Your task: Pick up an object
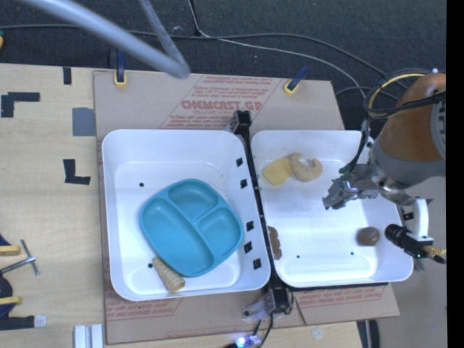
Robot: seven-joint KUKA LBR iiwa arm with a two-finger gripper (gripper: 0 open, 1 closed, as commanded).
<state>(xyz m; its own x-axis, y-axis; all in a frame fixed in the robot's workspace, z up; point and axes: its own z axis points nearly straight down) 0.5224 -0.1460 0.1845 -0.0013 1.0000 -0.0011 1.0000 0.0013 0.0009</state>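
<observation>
Camera view: end effector (338, 196) hung over the right bin (328, 272), its opening impossible to judge, gripping nothing visible. Candidate objects lay near: yellow piece (276, 172) touching tan piece (305, 168), brown lump (367, 235) apart. The isolated lump probably offered the cleanest descent.

The arm (413, 133) comes in from the right side of the bench, its broad orange band rounded toward us and the grey wrist section just beneath it. From there the wrist tilts down and to the left, ending in the dark gripper (337, 196), which hangs low with its tip pointing leftward. A cable loops over the top of the orange band. The fingers look like a small dark cluster at the tip, too blurred from here to tell how they stand. Nothing is visibly caught between them.
</observation>
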